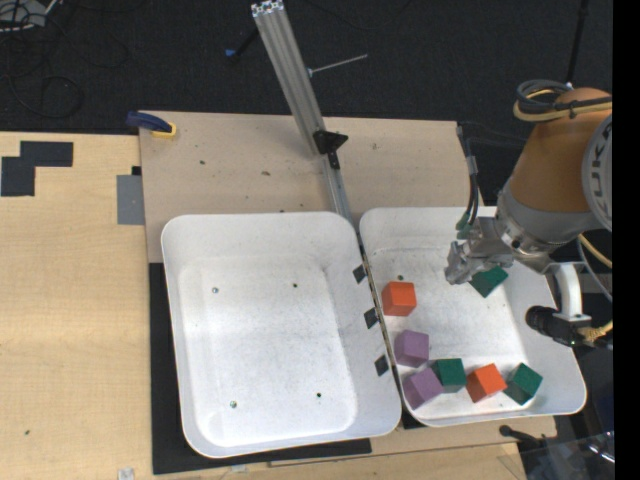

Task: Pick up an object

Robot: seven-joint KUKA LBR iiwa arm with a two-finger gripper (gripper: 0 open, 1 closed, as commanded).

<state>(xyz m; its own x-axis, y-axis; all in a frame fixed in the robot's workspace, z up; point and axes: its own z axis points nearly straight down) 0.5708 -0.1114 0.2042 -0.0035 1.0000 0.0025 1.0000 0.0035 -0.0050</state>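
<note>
In the right bin (pixel 560 393), toward its far half: gripper (pixel 468 266) of the grey arm (pixel 555 183) with its orange band, reaching in from the right. A green block (pixel 490 282) sits just beside and partly under the gripper's right side; whether it lies between the fingers or merely on the bin floor touching them cannot be told, nor whether the pincer stands apart or together.

Right bin, centre: one orange cube (pixel 399 297), standing alone, well apart from the gripper.

Right bin, near edge, from left to right:
- purple cube (pixel 411 347), just below the orange cube;
- second purple cube (pixel 422 385), tilted, touching or nearly touching the first;
- small green cube (pixel 450 372), just beside the second purple cube;
- orange-red cube (pixel 486 381), just beside the green one;
- dark green cube (pixel 523 382), tilted, near the bin's right corner.

Left bin (pixel 190 268): white, shallow, a few dark specks on its floor.

Between the two bins: a row of small black clips (pixel 368 317) along the shared rims.

Behind the bins: a slanted aluminium rail (pixel 292 78) with a black bracket, rising from the brown board (pixel 230 158). A blue and yellow clamp (pixel 150 122) rests at the board's far left corner.

Left of the board: pale wooden bench top (pixel 70 308) with grey and black patches.
</note>
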